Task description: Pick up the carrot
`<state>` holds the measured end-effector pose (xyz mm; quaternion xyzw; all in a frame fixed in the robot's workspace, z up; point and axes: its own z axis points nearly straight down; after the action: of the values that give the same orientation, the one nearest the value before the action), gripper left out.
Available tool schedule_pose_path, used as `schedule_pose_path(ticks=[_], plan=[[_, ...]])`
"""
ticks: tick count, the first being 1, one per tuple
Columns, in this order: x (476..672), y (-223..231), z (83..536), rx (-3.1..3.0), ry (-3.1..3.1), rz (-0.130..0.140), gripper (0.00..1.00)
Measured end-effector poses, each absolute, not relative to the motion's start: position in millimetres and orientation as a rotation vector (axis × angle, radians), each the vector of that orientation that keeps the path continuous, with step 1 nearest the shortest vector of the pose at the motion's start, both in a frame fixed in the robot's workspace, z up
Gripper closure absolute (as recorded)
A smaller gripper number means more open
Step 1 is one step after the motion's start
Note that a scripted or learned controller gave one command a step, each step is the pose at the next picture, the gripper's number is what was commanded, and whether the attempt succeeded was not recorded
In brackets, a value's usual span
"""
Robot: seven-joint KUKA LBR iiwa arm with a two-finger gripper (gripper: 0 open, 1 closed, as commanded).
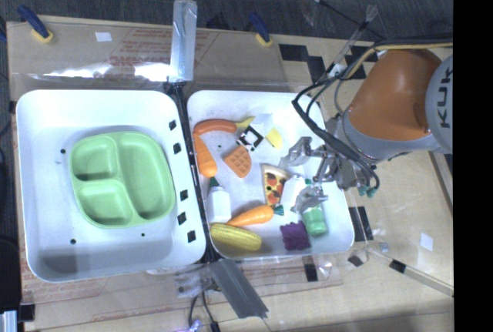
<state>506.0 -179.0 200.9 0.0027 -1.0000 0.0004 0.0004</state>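
The carrot [250, 216], orange and tapered with a small green stem end, lies in the right bin [231, 101] near its front, between a white bottle and a purple bunch of grapes. My gripper [303, 174] hangs over the right side of that bin, up and to the right of the carrot and apart from it. It is open, with one finger toward the back and one toward the front, and nothing is between them. A pizza slice [272, 184] lies between the gripper and the carrot.
An ear of corn [235, 238] lies in front of the carrot, with grapes [293, 234] and a green piece [314, 223] to its right. A second orange piece [206, 157], a sausage [214, 125] and a waffle [238, 162] lie further back. The left bin holds a green divided plate [121, 178].
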Motion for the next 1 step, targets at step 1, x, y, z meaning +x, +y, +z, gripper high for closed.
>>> schedule_pose_path(ticks=[1], plan=[[508.9,-168.1,92.3,0.093,-3.141,0.0,0.0]])
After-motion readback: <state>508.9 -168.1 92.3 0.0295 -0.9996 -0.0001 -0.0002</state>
